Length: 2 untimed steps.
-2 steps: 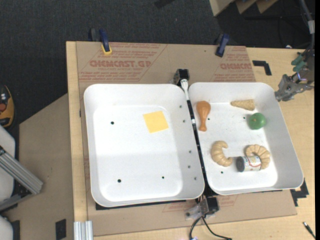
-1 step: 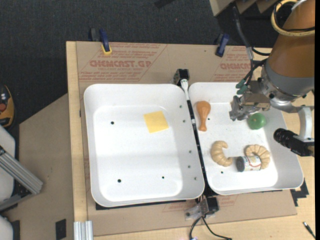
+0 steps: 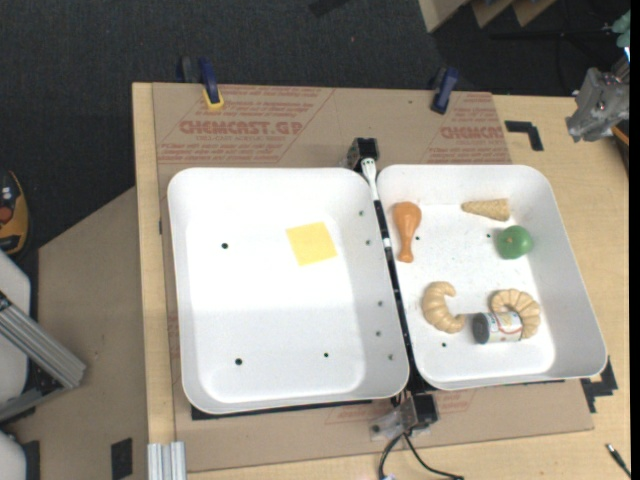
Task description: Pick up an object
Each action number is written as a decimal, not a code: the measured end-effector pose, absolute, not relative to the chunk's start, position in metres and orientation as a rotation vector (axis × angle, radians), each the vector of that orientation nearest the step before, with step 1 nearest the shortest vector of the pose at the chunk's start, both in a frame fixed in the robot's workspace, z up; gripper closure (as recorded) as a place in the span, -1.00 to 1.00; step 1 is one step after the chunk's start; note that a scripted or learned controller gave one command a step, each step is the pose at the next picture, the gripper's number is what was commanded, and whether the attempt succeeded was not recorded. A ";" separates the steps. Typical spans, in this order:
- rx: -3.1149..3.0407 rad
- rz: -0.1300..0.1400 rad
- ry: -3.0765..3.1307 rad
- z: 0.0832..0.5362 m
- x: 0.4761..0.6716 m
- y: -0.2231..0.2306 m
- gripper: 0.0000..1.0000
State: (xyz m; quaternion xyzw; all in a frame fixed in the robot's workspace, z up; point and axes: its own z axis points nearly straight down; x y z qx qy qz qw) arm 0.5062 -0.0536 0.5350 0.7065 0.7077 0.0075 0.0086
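A flat yellow square point(image 3: 311, 243) lies in the left bin point(image 3: 190, 298). The right bin point(image 3: 570, 298) holds an orange drumstick point(image 3: 405, 228), a beige cone-shaped piece point(image 3: 486, 208), a green ball point(image 3: 514, 241), a tan croissant point(image 3: 441, 306) and a curled striped pastry point(image 3: 517, 312) with a small dark cylinder point(image 3: 480, 328) against it. My gripper point(image 3: 598, 108) is at the far right edge, above and behind the right bin and well away from every object, with nothing seen in it.
Both bins rest on a cardboard sheet point(image 3: 300, 118) held by two clamps, one point(image 3: 208, 80) at the back left and one point(image 3: 443, 88) at the back right. A black hinge piece point(image 3: 363, 153) sits between the bins at the back. Cables point(image 3: 410, 428) trail at the front.
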 end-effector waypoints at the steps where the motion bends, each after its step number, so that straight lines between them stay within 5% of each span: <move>1: 2.218 -0.005 2.234 0.474 0.478 0.011 1.00; 2: 2.221 -0.013 2.233 0.377 0.480 0.062 1.00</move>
